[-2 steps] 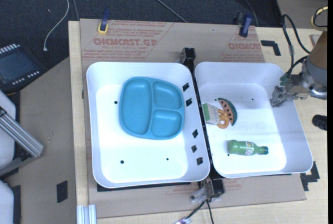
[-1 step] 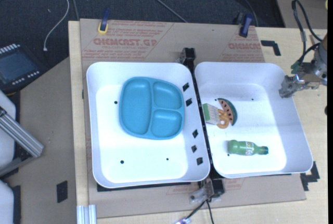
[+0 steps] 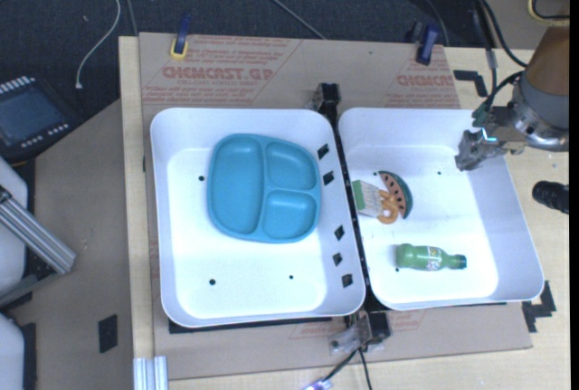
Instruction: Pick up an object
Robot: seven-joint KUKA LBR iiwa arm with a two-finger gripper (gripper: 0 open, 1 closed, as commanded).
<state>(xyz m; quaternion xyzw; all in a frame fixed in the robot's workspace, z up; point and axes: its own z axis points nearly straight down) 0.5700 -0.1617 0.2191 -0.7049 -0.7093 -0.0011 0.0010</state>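
**Nothing picked yet: hand waits at the far right edge of the right bin**

Here's the hand (image 3: 472,150), sitting over the upper right corner of the right bin (image 3: 507,225), and nothing hangs from it. Whether it is released or clenched I cannot tell; it is small and dark at this angle. By my reading the pick has not started in earnest: every candidate lies flat on the bin floor, and the whole job of reaching, closing and lifting is left.

The arm (image 3: 547,94) comes in from the right, its orange band above the grey wrist, with the hand angled down and left toward the bin interior.

Moving outward, the nearest thing is a small cluster in the middle of that bin: a dark round piece with an orange bit and a pale green packet (image 3: 382,195), touching or overlapping one another, well apart from the hand. Nearer the front lies a green bottle (image 3: 430,258) on its side, cap end pointing right, apart from the cluster.

Across the divider, the left bin (image 3: 181,216) holds a blue sectioned plate (image 3: 264,187), flat and near its middle. Both bins rest on the bench (image 3: 136,198).
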